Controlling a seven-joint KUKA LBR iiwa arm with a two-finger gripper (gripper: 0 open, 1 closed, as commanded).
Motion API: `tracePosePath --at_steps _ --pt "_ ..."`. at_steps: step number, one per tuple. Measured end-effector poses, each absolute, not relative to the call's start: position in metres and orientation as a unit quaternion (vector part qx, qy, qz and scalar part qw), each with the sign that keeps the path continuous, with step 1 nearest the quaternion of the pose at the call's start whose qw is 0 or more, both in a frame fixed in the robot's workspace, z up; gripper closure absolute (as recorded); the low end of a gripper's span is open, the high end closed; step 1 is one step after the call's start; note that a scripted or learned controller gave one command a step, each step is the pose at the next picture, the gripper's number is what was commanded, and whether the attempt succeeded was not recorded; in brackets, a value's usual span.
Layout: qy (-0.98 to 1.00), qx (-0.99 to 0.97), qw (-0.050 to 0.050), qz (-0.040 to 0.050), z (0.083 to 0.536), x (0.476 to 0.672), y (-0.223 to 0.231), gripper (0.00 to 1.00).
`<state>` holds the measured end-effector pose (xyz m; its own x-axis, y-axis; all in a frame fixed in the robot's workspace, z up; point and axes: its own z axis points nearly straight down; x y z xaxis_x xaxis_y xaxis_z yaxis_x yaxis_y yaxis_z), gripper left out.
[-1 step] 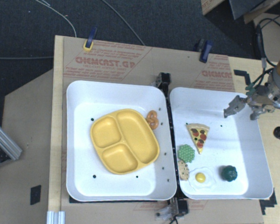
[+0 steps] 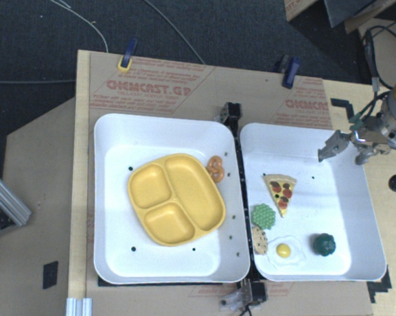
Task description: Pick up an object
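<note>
In the right bin (image 2: 359,202) lie a pizza slice (image 2: 280,191), a green leafy piece (image 2: 263,215), a cookie (image 2: 260,242), a fried egg (image 2: 284,251) and a dark green round object (image 2: 324,244). My gripper (image 2: 348,148) hangs over the bin's far right corner, well behind these items, open with nothing between its fingers. One grey finger (image 2: 332,146) points left and down over the bin floor. In the left bin (image 2: 106,180) sits a yellow divided plate (image 2: 175,199), with a small pretzel (image 2: 216,168) beside its far right rim.
The bins rest on a cardboard sheet (image 2: 190,84) held by two clamps (image 2: 127,55) at the back. A black divider (image 2: 237,165) runs between the bins. Cables hang near the arm at the right edge.
</note>
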<state>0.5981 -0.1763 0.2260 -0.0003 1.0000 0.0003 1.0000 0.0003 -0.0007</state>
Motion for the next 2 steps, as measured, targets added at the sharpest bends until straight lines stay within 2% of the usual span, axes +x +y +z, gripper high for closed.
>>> tracePosePath --at_steps 2 --pt "-0.707 -0.707 0.003 0.0017 0.105 0.584 -0.176 0.0"
